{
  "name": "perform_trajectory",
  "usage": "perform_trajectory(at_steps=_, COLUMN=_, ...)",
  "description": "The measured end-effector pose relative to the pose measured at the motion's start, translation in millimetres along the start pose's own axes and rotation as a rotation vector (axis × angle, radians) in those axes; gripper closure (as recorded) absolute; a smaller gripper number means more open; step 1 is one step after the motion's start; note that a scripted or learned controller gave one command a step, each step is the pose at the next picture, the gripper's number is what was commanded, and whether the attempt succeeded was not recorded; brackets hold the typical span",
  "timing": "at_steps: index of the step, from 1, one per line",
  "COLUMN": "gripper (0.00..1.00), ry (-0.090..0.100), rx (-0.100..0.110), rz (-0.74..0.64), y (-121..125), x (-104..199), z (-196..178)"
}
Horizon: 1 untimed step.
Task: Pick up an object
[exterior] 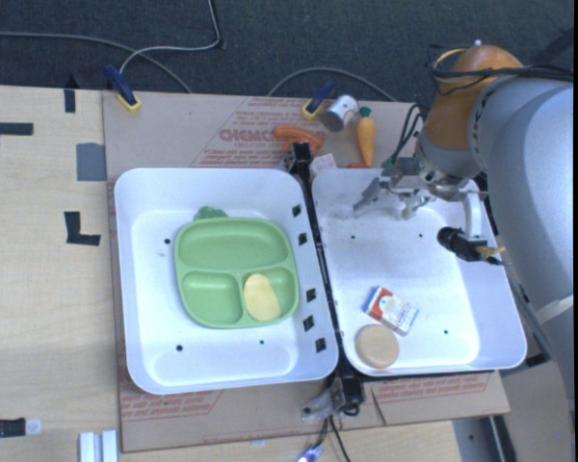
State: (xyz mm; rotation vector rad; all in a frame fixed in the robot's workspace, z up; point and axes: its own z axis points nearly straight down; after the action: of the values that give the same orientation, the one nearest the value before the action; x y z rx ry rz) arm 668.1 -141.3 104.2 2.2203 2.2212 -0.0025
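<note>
**Operator:** Over on the left, the left bin (140,354) carried a green divided plate (233,268) with a pale yellow lump (261,297) lying in its lower right compartment. I left that side alone.

**Colleague:** And the right bin?

**Operator:** The right bin (482,345) had two candidates near its front edge: a small red, white and blue packet (390,309), lying flat and skewed, and just below it a round tan disc (377,346), low and smooth, like a biscuit. They sat close together, possibly touching.

**Colleague:** Where was the claw?

**Operator:** The claw (393,198) hung over the back of that bin, fingers spread and nothing between them, well apart from both items.

**Colleague:** What worried you?

**Operator:** Both things were thin and flat on the bin floor, so I judged the fingertips could skid over them or pinch air. A descent between the two might nudge one aside. Behind the bins, a toy carrot (365,140) lay on the surface, out of the way.
</note>
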Motion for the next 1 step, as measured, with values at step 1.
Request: perform_trajectory(at_steps=1, gripper=0.00, ry=0.002, rx=-0.001, rz=0.000, y=-71.7, x=38.4, z=18.1)
